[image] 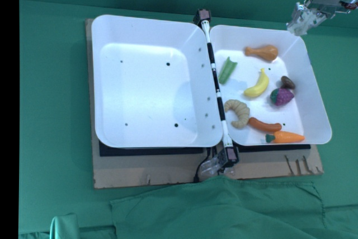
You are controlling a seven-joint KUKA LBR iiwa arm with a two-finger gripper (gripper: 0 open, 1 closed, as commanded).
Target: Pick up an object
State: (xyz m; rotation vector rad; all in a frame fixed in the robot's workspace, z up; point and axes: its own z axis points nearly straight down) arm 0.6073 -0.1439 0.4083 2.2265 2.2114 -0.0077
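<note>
The gripper hangs over the right bin's far corner, whether spread or clenched I cannot tell, nearest the toy drumstick, probably light, stiff, slippery plastic, best pinched across its narrow shank.

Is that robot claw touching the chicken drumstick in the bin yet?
Apart. The camera view shows the gripper above the right bin's far corner, with bare white floor between it and the drumstick.
</note>
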